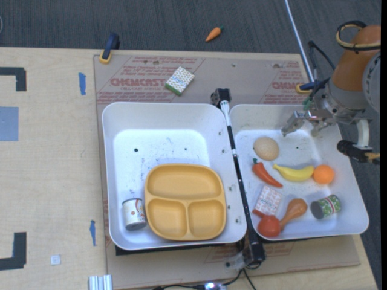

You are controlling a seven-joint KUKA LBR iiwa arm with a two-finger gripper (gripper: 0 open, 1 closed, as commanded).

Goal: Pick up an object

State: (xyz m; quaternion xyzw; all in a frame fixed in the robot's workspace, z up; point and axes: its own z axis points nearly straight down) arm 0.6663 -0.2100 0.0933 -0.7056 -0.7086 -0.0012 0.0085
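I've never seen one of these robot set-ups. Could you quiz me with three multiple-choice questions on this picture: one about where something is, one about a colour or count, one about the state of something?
1. Where does the yellow divided plate lie?
A. In the left bin
B. In the right bin
C. On the floor

2. What colour is the banana in the right bin?
A. Green
B. Yellow
C. Blue

3. How does the small green can rest?
A. Upright on its base
B. Lying on its side
C. Held between the gripper's fingers

Answers:
1. A: the plate sits at the near end of the left bin, beside a small cup.
2. B: it is plainly yellow, next to the orange ball.
3. B: it lies flat on the bin floor, while the gripper hangs over the bin's far end, nothing between its fingers.
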